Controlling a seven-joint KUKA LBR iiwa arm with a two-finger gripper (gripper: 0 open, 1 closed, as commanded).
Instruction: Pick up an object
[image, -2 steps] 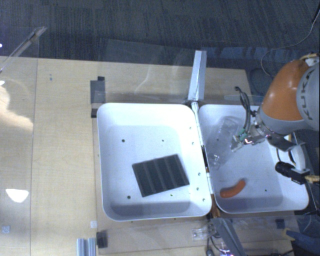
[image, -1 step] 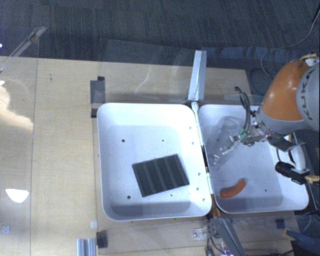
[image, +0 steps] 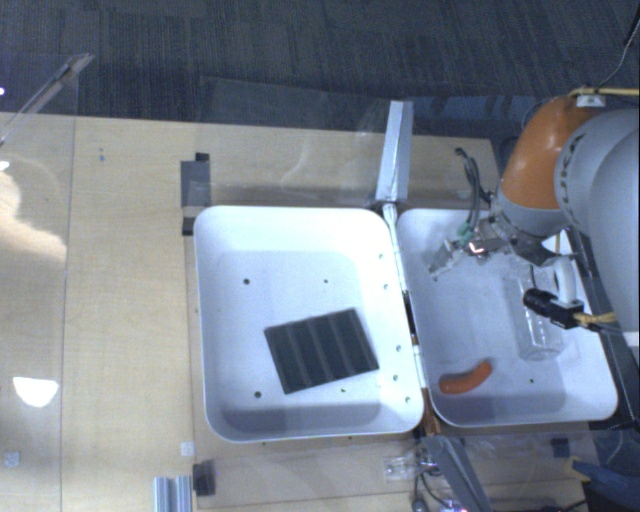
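A pale wooden tabletop carries two shallow white bins side by side. In the left bin a dark ribbed mat lies flat. In the right bin an orange sausage rests near the front edge. The grey arm hangs its pincer over the far side of the right bin, well apart from the sausage; whether it is open or closed cannot be told.

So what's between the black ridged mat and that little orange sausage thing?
In the camera view, the raised white rims where the two bins meet separate the mat from the sausage; otherwise just bare bin floor.
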